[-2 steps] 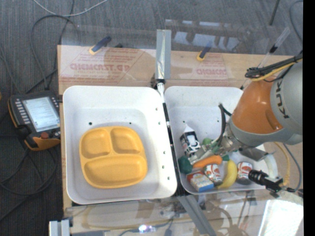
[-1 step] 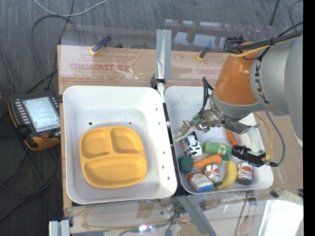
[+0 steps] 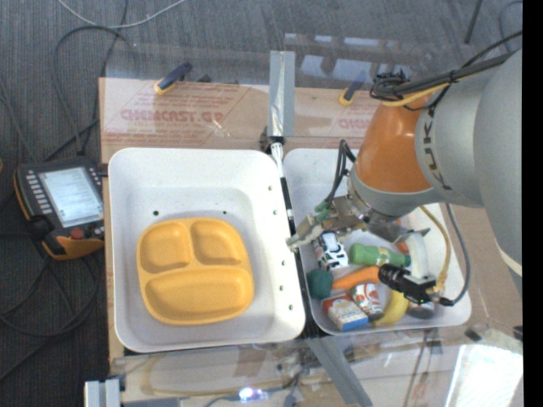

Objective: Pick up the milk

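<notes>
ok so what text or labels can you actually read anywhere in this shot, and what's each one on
"KUKA", in part, on the grey arm: only "KU" shows, running along its side.
Red print on the cardboard sheet behind the bins: too faint and blurred to read.
Screen of the teach pendant at left: too small to read.
Small cartons in the right bin: printing too blurred to read.

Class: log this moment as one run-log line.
gripper: low in right bin | milk: beneath gripper, unlifted | yellow tray: left bin

Bench (image 3: 191,117) bears left bin (image 3: 127,176), right bin (image 3: 454,312), side by side.
</notes>
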Tool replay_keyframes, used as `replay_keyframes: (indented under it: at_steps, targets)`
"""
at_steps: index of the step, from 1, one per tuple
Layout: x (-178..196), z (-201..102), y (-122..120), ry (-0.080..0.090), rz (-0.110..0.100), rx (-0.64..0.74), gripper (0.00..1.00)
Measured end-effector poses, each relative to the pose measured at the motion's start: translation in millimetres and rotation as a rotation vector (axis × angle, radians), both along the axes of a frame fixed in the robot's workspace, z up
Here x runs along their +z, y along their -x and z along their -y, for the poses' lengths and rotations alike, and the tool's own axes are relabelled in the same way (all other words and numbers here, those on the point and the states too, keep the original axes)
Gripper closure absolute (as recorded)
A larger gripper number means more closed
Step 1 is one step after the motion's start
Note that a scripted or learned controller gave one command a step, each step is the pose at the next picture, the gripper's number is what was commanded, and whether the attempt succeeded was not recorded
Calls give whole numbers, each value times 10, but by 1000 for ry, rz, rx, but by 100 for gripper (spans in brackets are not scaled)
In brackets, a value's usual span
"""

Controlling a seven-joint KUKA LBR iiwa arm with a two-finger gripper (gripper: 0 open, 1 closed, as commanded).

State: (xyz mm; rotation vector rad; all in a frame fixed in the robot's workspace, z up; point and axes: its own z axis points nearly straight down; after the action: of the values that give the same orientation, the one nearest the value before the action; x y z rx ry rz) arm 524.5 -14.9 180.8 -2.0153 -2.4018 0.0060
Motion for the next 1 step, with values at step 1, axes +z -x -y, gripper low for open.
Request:
replay_keyframes:
  at_steps: [1]
  targets:
    - [7,519,253,5,1,-18,0]
